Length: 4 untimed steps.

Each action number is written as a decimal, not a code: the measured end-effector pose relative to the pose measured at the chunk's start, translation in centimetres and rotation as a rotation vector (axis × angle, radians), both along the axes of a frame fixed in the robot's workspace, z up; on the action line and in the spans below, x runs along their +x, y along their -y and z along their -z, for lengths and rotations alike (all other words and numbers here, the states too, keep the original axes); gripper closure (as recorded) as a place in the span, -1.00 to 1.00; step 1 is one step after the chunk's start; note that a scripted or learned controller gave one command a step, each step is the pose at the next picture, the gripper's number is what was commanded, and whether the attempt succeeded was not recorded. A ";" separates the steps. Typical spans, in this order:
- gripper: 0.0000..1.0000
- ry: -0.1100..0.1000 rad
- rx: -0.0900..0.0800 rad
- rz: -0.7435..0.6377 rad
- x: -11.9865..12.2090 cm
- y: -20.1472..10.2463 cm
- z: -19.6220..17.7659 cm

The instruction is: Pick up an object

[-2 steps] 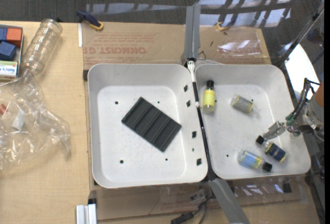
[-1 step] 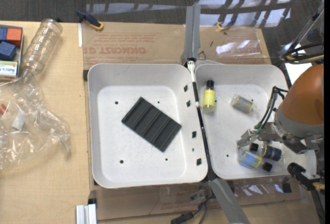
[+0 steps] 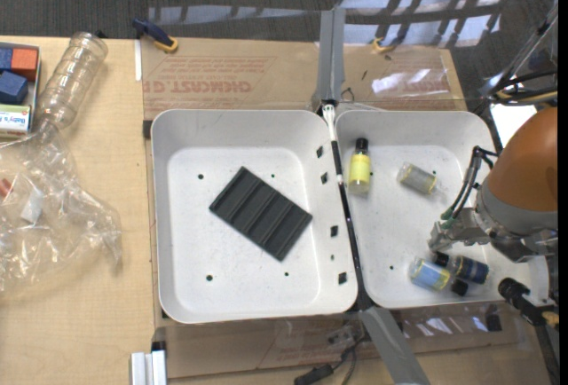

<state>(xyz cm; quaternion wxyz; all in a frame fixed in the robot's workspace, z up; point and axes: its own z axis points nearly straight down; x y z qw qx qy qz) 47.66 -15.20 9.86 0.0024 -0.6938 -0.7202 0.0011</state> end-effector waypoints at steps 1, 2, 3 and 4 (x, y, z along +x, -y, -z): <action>1.00 0.004 -0.003 -0.068 0.9 -8.8 -12.9; 1.00 0.002 -0.004 -0.070 1.0 -8.7 -13.7; 1.00 0.000 -0.005 -0.071 1.1 -8.6 -14.5; -1.00 0.000 -0.005 -0.070 1.1 -8.6 -14.5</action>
